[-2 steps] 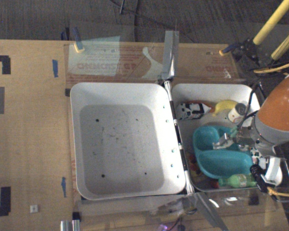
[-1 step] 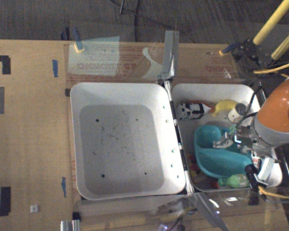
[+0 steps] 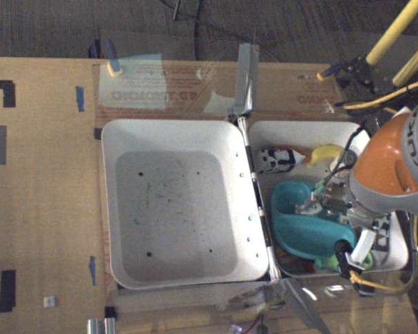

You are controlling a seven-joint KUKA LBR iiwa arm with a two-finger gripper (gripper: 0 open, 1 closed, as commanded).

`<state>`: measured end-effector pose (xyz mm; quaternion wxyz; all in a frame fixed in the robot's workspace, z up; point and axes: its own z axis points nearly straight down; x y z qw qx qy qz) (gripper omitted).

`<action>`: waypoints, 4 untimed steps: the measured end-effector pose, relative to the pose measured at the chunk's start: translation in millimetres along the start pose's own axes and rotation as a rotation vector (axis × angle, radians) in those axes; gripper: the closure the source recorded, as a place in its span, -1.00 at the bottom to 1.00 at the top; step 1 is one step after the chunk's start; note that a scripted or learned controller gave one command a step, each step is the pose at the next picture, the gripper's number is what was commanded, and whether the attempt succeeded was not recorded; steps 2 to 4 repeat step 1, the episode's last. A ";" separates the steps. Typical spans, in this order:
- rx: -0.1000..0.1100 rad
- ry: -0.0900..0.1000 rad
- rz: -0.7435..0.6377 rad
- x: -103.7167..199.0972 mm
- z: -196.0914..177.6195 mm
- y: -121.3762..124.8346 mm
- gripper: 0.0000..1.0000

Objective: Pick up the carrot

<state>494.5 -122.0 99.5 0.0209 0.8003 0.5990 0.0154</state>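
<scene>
My gripper [image 3: 319, 204] hangs low in the right bin [image 3: 397, 256], over a teal bowl-like object [image 3: 303, 225] that lies on its side. The arm's orange band [image 3: 386, 172] and grey wrist cover much of the bin's right half. A small dark reddish-orange piece [image 3: 301, 261] peeks out under the teal object's near edge; I cannot tell whether it is the carrot. Nothing can be seen held by the gripper.
In the right bin a black-and-white spotted item [image 3: 277, 160] and a yellow banana-like piece [image 3: 325, 154] lie at the far side, and a green object [image 3: 334, 259] at the near side. The left bin [image 3: 118, 207] stands beside it. Cables trail at the arm's near side.
</scene>
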 end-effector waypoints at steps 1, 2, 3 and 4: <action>0.027 -0.006 0.283 10.4 6.5 35.3 -1.00; 0.027 -0.006 0.283 10.4 6.5 35.3 -1.00; 0.027 -0.006 0.283 10.4 6.5 35.3 -1.00; 0.027 -0.006 0.283 10.4 6.5 35.3 -1.00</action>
